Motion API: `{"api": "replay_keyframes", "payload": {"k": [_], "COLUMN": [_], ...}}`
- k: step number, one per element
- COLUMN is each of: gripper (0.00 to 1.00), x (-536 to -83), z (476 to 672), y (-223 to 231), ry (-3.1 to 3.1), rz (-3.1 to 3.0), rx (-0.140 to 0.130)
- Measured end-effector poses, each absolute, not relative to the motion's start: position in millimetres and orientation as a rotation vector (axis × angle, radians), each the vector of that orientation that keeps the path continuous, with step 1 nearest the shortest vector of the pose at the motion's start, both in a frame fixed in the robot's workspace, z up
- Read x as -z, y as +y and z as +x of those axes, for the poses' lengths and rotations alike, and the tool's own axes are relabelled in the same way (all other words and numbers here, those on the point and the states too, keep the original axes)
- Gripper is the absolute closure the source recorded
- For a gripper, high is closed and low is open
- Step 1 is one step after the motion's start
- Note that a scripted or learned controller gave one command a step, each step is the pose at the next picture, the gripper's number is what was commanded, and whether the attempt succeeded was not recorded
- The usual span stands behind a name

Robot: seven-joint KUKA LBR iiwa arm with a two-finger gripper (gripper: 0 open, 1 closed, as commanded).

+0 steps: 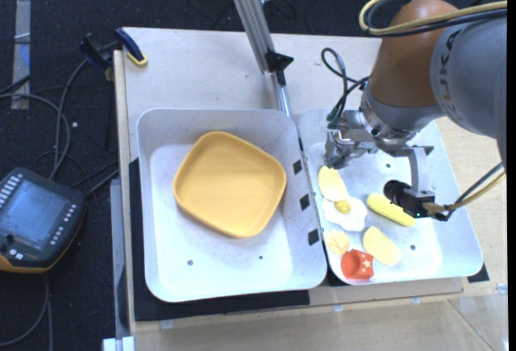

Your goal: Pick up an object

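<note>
Risk: the gripper (337,149) hangs at the far left of the right bin (451,248), close to the wall between the bins; a descent here could clip that wall or nudge the crowded toys aside. Jaws: cannot tell how far open; nothing seen between them. Nearest target: pale yellow oval piece (330,182), smooth, just below, touching the fried egg (347,213). Corn cob (390,209) lies further right.

A handheld control pendant (36,216) lies on the dark floor, left of the wooden bench (201,67); what looks like a blue-and-yellow clamp (129,47) grips the bench's far-left corner.
</note>
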State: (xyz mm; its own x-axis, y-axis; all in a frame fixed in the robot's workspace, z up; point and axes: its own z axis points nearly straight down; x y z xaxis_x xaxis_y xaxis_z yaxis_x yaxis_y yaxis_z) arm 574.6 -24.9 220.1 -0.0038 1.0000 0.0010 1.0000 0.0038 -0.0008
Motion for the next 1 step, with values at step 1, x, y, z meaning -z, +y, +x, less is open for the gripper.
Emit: {"api": "replay_keyframes", "payload": {"k": [1], "gripper": [1.0], "x": [-217.6], "z": [565.8], "y": [21.8], "ry": [-2.225], "rz": [-2.216], "rx": [0.0]}}
